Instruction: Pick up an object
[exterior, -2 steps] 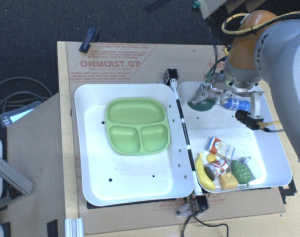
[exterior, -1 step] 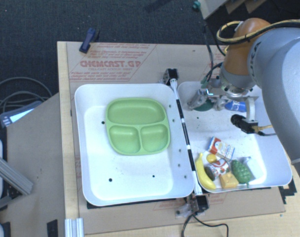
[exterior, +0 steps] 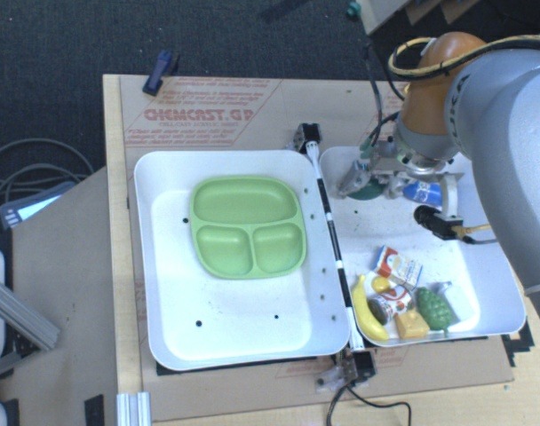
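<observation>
Claw [exterior: 369, 181] low over right bin's [exterior: 492, 278] far corner, grip state unclear. One smooth green three-part plate [exterior: 248, 225] in left bin [exterior: 163, 264]; one curved yellow banana [exterior: 368, 311].

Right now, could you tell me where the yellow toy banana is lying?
The yellow toy banana lies in the right white bin, at its near-left corner, beside the bin divider and just left of the small yellow block.

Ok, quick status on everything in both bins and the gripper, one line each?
Gripper: low over the far end of the right bin, nothing seen in it.
Green divided plate: flat in the left bin, compartments bare.
Banana: lying in the right bin's near corner.
Green bumpy toy: lying beside the banana's pile.
Red and white packet: lying flat, untouched.
</observation>
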`<action>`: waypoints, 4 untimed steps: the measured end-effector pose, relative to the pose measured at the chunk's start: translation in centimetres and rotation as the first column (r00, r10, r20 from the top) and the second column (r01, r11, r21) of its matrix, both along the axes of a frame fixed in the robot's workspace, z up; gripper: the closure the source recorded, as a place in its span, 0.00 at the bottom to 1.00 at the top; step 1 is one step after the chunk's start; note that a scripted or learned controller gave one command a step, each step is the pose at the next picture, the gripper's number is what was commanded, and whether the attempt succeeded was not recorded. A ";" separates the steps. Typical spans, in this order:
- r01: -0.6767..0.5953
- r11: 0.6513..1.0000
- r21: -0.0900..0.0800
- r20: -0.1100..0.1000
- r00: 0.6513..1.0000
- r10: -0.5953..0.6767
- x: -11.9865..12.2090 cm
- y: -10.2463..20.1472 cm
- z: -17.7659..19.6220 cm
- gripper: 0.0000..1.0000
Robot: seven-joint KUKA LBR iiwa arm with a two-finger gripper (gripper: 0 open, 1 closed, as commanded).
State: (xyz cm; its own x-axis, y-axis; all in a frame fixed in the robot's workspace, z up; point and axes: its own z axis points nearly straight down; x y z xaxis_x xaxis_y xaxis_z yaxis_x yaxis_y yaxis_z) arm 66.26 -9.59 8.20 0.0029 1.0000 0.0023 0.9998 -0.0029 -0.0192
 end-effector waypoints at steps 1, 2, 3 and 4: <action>0.000 1.000 0.000 0.000 1.000 0.000 0.0 0.0 0.0 0.00; 0.000 1.000 0.000 0.000 1.000 0.000 0.0 0.1 0.0 0.00; 0.000 1.000 0.000 0.000 1.000 0.000 0.0 -0.5 0.0 0.00; -0.002 1.000 -0.002 0.015 1.000 0.002 0.3 0.2 0.2 0.00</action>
